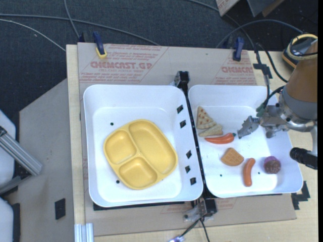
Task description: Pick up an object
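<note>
Dark carpet floor (35, 59), loose cables (30, 20), cardboard-topped bench (126, 59)

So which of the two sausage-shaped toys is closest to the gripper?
The red one lying crosswise just left of the gripper, under the waffle pieces. The orange one lies farther down, beside the purple ball.

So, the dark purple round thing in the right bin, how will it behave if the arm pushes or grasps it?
The purple ball-shaped item looks round, so it will probably roll away on the smooth floor of the right bin if nudged. It sits alone, near the sausage but apart from it, so nothing would stop it. Its curved sides may slip out of a pinch.
</note>
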`<state>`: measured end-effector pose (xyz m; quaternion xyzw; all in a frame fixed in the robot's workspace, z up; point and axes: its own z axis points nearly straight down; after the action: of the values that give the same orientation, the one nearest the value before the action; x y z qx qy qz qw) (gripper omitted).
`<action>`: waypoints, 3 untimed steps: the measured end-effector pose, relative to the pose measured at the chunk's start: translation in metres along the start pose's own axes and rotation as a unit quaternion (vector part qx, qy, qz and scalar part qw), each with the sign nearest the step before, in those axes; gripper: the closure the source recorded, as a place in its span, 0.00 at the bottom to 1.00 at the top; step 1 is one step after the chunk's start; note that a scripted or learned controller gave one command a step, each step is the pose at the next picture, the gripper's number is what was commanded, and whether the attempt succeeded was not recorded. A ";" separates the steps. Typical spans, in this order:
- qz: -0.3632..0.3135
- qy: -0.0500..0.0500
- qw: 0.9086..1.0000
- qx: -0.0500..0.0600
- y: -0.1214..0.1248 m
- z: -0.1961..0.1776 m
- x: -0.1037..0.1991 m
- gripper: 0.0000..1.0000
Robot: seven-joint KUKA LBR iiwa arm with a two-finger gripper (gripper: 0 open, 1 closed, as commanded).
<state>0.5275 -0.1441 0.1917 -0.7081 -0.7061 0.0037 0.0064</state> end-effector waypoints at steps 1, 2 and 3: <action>-0.002 -0.001 1.000 -0.006 0.003 -0.006 0.000 0.00; -0.001 -0.001 1.000 -0.004 0.013 0.044 -0.003 0.00; -0.002 -0.001 1.000 -0.004 0.021 0.103 -0.001 0.00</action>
<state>0.5471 -0.1446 0.0887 -0.7070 -0.7072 0.0010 0.0030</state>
